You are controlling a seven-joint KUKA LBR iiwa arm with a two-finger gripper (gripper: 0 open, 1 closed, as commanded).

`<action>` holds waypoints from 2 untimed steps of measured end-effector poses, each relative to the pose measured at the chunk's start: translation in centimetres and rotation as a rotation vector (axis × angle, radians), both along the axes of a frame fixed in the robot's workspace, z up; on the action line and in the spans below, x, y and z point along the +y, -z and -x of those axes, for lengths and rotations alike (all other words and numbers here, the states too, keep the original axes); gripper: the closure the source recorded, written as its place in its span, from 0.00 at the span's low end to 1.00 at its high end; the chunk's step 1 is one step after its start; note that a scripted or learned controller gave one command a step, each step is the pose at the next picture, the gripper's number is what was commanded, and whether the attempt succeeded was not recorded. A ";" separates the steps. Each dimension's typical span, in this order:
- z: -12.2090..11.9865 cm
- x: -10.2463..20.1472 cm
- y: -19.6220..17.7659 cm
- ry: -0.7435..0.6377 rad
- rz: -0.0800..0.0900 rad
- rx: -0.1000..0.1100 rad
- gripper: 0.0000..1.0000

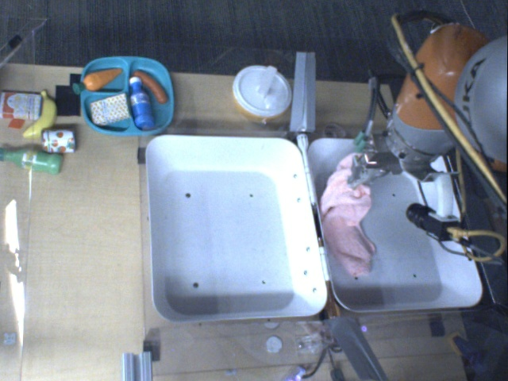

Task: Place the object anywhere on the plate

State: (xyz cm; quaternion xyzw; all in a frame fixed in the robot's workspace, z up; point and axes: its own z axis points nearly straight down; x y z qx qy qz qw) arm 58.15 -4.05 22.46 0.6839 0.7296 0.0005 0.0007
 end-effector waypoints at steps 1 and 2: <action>1.1 5.1 -0.7 -0.404 0.000 -0.001 1.00; 2.4 10.2 0.3 -0.805 0.001 -0.002 1.00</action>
